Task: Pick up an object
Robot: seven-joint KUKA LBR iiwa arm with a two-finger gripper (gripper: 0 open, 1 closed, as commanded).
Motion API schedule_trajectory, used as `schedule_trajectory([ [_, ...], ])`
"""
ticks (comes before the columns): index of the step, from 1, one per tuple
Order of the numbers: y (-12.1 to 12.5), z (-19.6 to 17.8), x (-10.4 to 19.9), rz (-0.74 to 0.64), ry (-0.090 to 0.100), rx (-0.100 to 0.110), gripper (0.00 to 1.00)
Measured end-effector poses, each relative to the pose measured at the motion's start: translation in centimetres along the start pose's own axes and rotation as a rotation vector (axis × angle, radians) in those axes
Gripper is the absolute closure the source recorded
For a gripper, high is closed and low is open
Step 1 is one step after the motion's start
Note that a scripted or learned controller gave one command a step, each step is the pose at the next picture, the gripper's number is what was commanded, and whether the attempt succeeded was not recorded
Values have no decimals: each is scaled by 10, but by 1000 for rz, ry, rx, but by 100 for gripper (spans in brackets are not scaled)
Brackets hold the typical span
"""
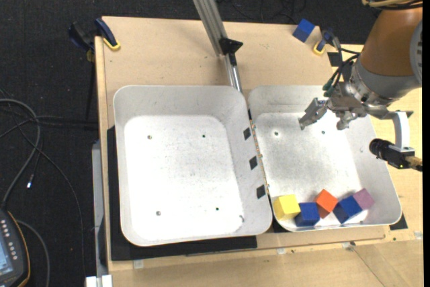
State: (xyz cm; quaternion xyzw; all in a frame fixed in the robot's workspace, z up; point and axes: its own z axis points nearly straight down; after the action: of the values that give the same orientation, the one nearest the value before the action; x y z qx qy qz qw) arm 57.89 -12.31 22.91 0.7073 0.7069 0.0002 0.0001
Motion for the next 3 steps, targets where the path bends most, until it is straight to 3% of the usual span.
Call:
schedule_trajectory([
  [1,29,137,-57,3,-1,3,0],
  [2,64,105,-82,-3,-4,-7,0],
  [3,-7,135,-54,2,3,8,0],
])
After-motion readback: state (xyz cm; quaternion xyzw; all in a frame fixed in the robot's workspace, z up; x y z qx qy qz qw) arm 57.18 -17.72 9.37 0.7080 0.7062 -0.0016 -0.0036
